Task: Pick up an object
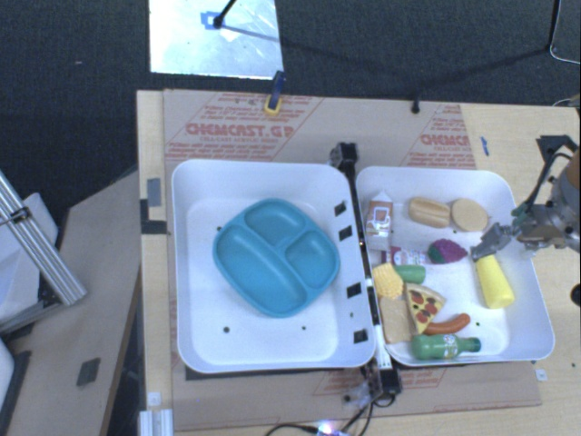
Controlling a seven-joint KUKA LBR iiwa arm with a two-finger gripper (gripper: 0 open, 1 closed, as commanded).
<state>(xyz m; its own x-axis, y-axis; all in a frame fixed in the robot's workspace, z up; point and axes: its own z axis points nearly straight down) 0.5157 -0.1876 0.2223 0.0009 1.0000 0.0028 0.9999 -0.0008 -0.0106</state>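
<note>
Over the right bin, near its right wall, the claw hangs just above the upper end of a smooth yellow cylinder; whether it is open or shut I cannot tell. Toy food crowds that bin's left and middle: a small carton, two tan bread rounds, purple grapes, a pizza wedge, a sausage and a glossy green bottle, leaving bare floor along the right and far edges. Left of the divider, a matte blue plate with three compartments sits mid-bin in the left bin, with white floor open all round it.
</note>
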